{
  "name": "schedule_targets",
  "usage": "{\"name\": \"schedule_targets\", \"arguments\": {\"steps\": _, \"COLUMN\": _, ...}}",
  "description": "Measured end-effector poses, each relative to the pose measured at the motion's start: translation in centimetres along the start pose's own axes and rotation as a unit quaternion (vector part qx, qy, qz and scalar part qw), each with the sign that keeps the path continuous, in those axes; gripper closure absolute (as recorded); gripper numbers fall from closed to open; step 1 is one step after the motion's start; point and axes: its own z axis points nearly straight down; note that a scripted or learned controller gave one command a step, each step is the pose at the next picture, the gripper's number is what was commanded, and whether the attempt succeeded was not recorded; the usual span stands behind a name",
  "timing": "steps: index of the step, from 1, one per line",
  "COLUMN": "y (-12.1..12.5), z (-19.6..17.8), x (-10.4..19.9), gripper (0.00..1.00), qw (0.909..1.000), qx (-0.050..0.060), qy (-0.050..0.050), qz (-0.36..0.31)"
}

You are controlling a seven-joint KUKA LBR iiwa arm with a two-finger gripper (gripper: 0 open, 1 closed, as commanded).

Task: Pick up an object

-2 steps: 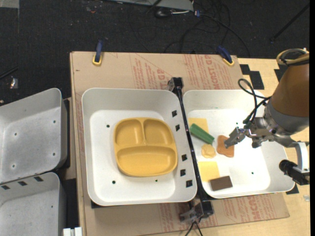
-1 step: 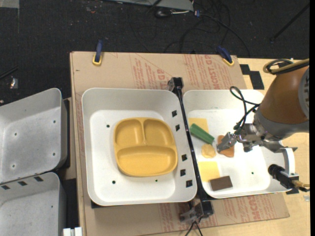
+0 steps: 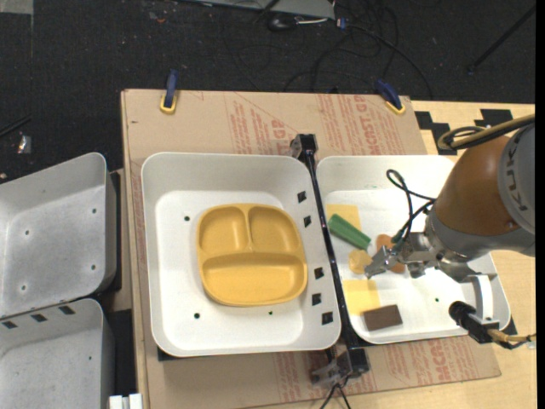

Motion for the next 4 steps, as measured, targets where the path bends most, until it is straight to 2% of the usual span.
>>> {"name": "schedule_targets", "arguments": {"steps": 1, "y": 0.1, "z": -1.3, "x": 0.0, "gripper": 1.0, "qw": 1.0, "qx": -0.002, "qy": -0.001, "qz": 0.001}}
{"name": "schedule_targets", "arguments": {"steps": 2, "y": -0.4, "z": -7.0, "x": -0.8, "gripper": 1.0, "qw": 1.0, "qx": -0.005, "qy": -0.002, "qz": 0.0}}
{"name": "schedule_targets", "arguments": {"steps": 4, "y": -0.1, "z": -16.1, "x": 0.1, "gripper": 1.0, "qw": 1.0, "qx": -0.005, "qy": -0.002, "qz": -0.003}}
